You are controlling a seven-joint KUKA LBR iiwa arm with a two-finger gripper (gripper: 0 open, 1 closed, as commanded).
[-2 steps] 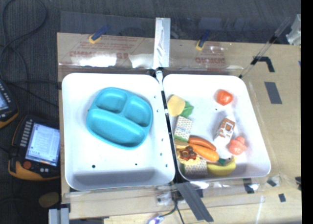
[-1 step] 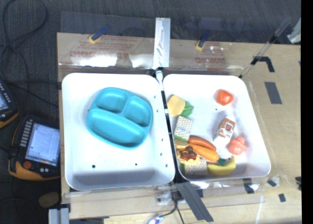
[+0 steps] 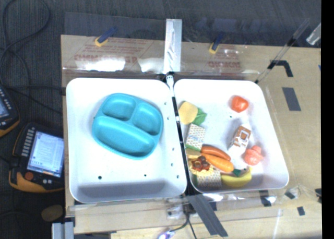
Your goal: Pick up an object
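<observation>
The right bin (image 3: 263, 108) holds several toy foods. A red tomato (image 3: 239, 103) lies at its far right. A small white and brown carton (image 3: 240, 138) stands in the middle, with a pink fruit (image 3: 253, 155) just in front of it. An orange carrot (image 3: 217, 158) lies across the front, next to a yellow banana (image 3: 236, 179) and a patterned box (image 3: 195, 137). A yellow piece with a green leaf (image 3: 190, 112) rests by the bin's left wall.
The left bin (image 3: 83, 170) holds a blue divided plate (image 3: 127, 124). A clear shield with yellow clips (image 3: 104, 37) stands behind both bins. A tablet and pendant (image 3: 39, 154) lie left of the bench, with cables on the floor.
</observation>
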